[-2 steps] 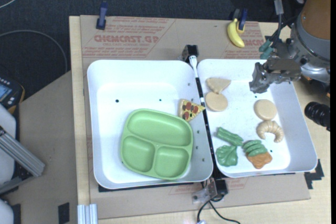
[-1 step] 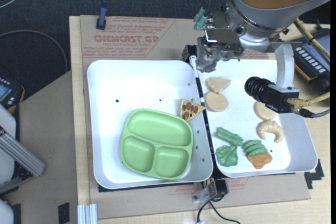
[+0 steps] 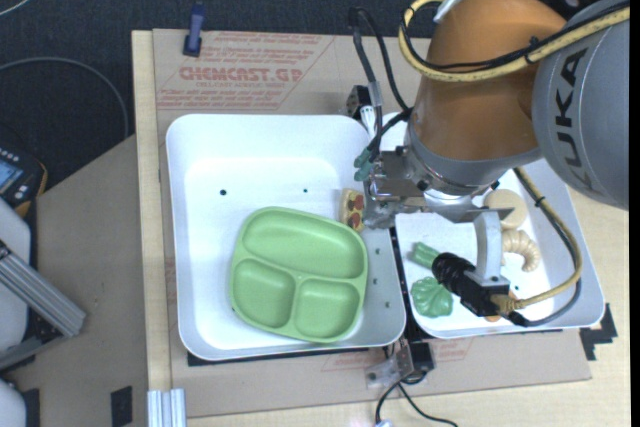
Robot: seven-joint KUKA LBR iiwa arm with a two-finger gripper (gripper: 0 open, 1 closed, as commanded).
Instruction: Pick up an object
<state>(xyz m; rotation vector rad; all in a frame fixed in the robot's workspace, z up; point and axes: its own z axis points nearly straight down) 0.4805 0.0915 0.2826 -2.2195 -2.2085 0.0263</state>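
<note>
My gripper [image 3: 378,195] hangs under the big orange wrist, over the wall between the two bins. A small yellow and red toy piece [image 3: 352,207] lies right beside it at the left bin's right edge. A green divided plate [image 3: 298,272] rests in the left bin [image 3: 200,205]. In the right bin [image 3: 560,305] a green leafy toy [image 3: 432,296] and a small green piece [image 3: 425,254] lie near the front left. A beige curved object [image 3: 522,246] lies further right. The arm hides much of the right bin.
Both bins stand on a brown board printed with red lettering [image 3: 240,73]. A small blue object [image 3: 194,30] sits at the board's far edge. The back half of the left bin is bare white floor.
</note>
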